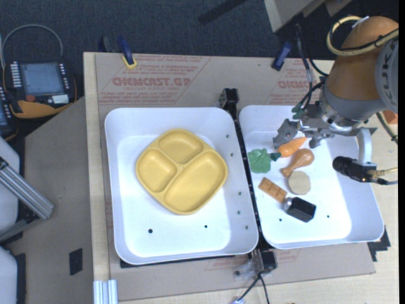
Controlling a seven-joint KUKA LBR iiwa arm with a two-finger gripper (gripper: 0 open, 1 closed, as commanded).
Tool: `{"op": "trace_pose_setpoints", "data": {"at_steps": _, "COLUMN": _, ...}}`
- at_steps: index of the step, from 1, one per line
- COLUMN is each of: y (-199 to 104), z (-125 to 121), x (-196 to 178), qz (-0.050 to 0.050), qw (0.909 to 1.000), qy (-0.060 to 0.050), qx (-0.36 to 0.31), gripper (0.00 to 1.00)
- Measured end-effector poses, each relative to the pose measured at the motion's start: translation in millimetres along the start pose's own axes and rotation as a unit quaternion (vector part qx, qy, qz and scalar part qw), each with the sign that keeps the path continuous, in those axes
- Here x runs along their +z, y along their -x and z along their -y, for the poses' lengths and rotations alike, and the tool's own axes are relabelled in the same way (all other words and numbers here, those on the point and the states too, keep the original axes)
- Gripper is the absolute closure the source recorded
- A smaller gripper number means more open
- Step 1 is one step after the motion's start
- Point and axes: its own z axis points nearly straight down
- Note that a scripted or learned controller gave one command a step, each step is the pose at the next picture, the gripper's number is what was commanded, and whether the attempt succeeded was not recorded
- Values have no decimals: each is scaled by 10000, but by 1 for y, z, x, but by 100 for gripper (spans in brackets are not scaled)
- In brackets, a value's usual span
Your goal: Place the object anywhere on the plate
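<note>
Lying nearest in the right bin is a black block, tilted, with a silver end toward the left. Just beyond it, a tan wafer lies at a slant, and to its right sits a pale round cookie. A drumstick lies just beyond the cookie, its thick end up and right, its thin end pointing down and left, touching or nearly touching the cookie. Left of these, close to the bin's left wall, is a green leafy piece. An orange carrot lies just beyond the drumstick, slanted, its left tip near the green piece.

The gripper hangs right over the carrot's far end, at the far part of the right bin, below the arm's orange band. Grey metal parts spread to the left and right of it; whether the fingers are released or clenched on the carrot cannot be told from this angle, so no grasp can be confirmed.

In the left bin rests the yellow plate, about centred, with three compartments: a large one at the near right, two smaller at the far and left. All the food items lie in the right bin, well apart from the plate
</note>
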Motion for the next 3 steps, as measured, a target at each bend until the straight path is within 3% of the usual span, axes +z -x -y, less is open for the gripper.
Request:
{"op": "trace_pose_setpoints", "data": {"at_steps": 2, "y": -1, "z": 9, "x": 101, "qz": 10, "qw": 10000, "qy": 51, "qx": -6, "gripper": 0}}
{"op": "trace_pose_setpoints", "data": {"at_steps": 3, "y": -1, "z": 8, "x": 88, "qz": 14, "qw": 10000, "qy": 76, "qx": -1, "gripper": 100}}
